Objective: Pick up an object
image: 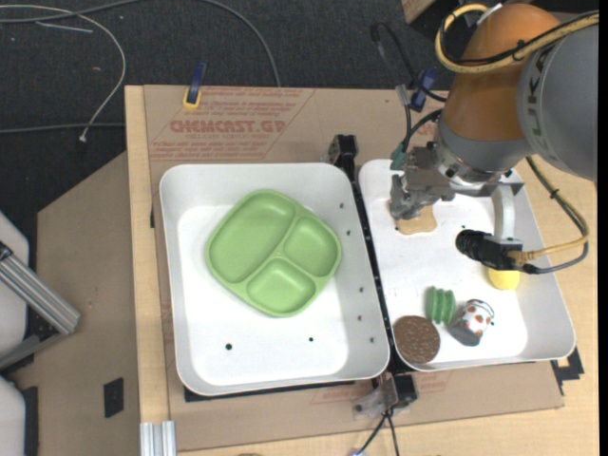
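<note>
Gripper (pixel 414 209) hangs over the right bin (pixel 541 335), toward its 11 o'clock corner, tips down just above or on a small tan object (pixel 418 224). Can't tell how the gripper is set, nor whether the tan piece is caught or just lying under it.

Tan object looks flat, light, approx. cracker-like; prob. stiff but low, so hard to pinch except across its edges.

Other picks in same bin: yellow piece (pixel 504 277) at 3 o'clock, green item (pixel 440 305) at 6, brown disc (pixel 416 339) at 7 by the rim, grey-and-white toy (pixel 471 322) at 5. All small, likely light.

Left bin (pixel 180 283) holds a green divided plate (pixel 274 252), center; wide, smooth, poor fit for a 2-finger pinch.
</note>
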Robot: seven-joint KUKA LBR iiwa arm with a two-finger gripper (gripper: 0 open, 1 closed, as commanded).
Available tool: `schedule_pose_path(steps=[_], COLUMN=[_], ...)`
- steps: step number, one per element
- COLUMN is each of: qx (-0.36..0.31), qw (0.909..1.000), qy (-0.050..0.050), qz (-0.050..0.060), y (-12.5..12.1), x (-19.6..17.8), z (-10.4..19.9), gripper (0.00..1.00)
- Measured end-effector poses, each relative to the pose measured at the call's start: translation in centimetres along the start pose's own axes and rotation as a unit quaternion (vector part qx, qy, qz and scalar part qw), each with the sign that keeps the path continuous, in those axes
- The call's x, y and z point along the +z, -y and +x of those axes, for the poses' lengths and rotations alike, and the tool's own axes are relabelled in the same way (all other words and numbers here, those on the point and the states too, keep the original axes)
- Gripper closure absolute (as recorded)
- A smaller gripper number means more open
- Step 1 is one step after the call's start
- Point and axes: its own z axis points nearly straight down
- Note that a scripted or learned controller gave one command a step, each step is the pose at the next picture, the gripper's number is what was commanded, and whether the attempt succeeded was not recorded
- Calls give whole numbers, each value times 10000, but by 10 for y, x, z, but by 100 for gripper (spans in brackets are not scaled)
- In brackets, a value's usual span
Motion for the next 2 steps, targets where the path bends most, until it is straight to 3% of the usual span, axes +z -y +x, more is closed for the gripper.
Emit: schedule_pose_path(steps=[1, 2], qx=[2, 9], qw=[10000, 10000], qy=[1, 2], qz=[6, -2], y=[-12, -43], x=[-1, -1], z=[51, 101], gripper=[100, 100])
